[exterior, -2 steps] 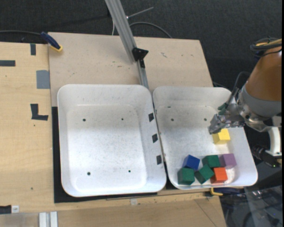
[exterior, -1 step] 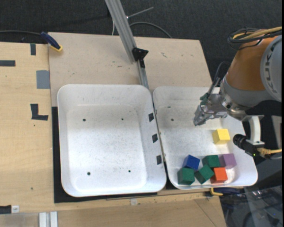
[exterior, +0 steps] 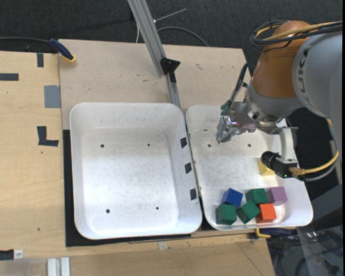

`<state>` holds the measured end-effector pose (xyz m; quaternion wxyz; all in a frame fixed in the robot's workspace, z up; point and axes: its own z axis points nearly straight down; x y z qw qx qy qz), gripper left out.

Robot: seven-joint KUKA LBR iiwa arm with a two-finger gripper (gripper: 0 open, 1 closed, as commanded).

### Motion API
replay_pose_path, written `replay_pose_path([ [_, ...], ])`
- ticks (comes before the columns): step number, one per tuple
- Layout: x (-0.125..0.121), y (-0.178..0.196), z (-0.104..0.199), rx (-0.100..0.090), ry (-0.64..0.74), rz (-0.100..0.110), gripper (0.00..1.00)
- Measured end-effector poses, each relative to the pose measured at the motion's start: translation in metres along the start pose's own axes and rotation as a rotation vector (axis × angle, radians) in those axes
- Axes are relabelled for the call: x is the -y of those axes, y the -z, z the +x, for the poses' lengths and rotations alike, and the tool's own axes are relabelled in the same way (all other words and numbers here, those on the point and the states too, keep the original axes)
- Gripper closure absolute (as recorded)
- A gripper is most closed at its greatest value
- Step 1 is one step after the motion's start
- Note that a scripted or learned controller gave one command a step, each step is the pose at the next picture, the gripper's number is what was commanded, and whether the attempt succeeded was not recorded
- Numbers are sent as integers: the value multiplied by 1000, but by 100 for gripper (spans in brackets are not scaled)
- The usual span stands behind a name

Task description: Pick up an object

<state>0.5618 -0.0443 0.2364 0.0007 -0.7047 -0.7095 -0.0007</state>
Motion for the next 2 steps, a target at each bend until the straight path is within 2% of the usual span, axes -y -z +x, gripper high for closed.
replay_pose_path([
  [2, -31, 4, 103, 1, 0, 1, 100],
])
